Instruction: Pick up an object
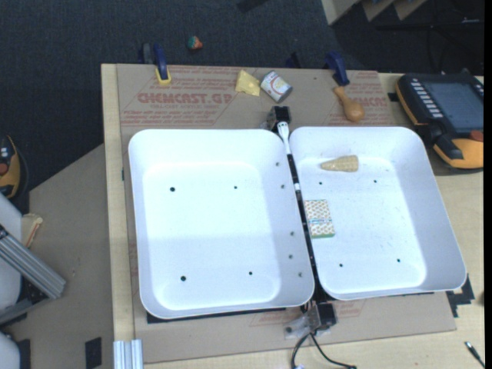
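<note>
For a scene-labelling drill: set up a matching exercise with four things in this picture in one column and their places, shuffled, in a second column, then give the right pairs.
Things:
1. cone-shaped tan piece
2. patterned flat packet
3. yellow wedge
4. black and orange handset

Places:
A. on the board beyond the bins, near the far edge
B. in the right bin, toward its far side
C. on the bench to the right of the bins
D. in the right bin, close to the wall shared with the left bin

Pairs: 1-B, 2-D, 3-A, 4-C
</note>
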`<move>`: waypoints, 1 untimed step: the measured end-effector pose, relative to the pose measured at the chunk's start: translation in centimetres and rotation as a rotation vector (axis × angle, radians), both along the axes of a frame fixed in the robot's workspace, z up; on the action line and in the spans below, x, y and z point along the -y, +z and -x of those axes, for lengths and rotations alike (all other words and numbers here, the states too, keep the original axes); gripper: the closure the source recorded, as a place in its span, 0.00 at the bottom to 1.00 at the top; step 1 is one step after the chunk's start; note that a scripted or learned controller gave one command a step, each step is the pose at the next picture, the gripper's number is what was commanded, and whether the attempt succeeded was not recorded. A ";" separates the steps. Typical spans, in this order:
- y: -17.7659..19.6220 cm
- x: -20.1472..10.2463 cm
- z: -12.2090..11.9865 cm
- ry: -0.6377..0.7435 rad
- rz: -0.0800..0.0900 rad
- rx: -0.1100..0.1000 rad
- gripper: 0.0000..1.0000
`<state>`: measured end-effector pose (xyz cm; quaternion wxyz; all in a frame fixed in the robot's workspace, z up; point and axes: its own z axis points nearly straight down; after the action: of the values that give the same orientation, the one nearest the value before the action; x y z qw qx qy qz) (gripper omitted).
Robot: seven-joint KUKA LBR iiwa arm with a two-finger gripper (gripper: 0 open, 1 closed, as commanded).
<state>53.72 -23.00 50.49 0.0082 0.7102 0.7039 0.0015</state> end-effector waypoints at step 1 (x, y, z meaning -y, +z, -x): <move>-7.7 -5.0 6.1 0.011 -0.014 -0.023 1.00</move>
<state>47.62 -18.00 42.81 -0.0046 0.7065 0.7077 -0.0017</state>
